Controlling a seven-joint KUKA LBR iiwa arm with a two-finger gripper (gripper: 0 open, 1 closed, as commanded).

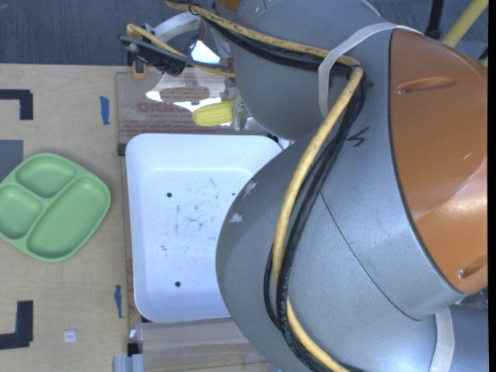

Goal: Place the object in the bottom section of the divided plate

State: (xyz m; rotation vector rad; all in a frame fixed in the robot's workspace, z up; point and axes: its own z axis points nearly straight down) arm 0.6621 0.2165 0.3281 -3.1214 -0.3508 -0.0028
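arm (364,200): grey with an orange band, takes up the right and centre of the view, covers the right part of the bin; black and yellow cables run along it.
claw (232,113): at the far edge of the bin, mostly hidden behind the arm's body; cannot tell how it stands or whether it has hold of anything.
corn (212,115): small yellow piece, lies just past the bin's far rim, right beside the claw; contact between the two cannot be judged.
plate (53,205): green, three sections, sits on the table near its left edge, well apart from the corn; two small sections on the upper-left side, one long section on the lower-right side.
bin (186,208): white, shallow, in the middle of the table, just right of the plate; floor shows faint scuffs and a few dark dots.
table (70,107): light wood, with black corner marks and blue tape bits near the bin's left side.
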